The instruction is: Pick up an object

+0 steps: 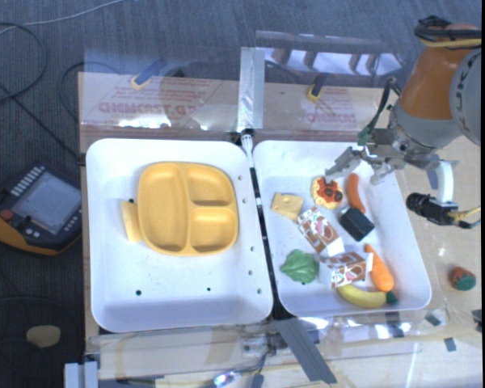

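Two bins, jaws (362, 165) spread open – empty – over right bin's (416, 253) far rim.

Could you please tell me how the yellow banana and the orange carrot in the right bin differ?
The yellow banana is curved and lies along the bin's near wall; the orange carrot is straight, tapered, and angled away from that wall. The banana is all yellow; the carrot has a green end. Both lie in the right white bin, touching.

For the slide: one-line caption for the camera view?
Open gripper hovers over right bin of toy food; yellow divided tray sits in left bin.
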Controlling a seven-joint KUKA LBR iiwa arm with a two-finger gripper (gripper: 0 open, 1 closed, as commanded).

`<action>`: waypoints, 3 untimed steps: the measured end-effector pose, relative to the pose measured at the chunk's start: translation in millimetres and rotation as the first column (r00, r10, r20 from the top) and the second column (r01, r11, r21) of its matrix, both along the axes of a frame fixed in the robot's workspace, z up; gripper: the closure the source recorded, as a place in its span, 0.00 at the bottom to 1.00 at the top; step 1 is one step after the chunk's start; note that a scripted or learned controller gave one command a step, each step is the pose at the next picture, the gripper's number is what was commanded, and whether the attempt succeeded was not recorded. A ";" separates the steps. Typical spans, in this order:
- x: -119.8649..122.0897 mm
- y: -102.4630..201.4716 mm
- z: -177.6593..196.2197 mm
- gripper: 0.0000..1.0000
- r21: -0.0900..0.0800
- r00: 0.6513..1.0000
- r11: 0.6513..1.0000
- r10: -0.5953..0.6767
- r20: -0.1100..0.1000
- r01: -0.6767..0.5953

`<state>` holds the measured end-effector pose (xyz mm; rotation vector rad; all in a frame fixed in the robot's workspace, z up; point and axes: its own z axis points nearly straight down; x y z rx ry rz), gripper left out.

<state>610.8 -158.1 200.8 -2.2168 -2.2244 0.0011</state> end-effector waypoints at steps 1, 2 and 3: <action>25.6 -42.2 -101.5 0.00 -0.004 0.994 0.994 0.106 0.010 -0.106; 26.9 -41.1 -90.0 1.00 -0.004 0.994 0.994 0.107 0.012 -0.107; 42.5 18.6 -10.7 1.00 -0.001 0.991 0.991 0.136 0.002 -0.136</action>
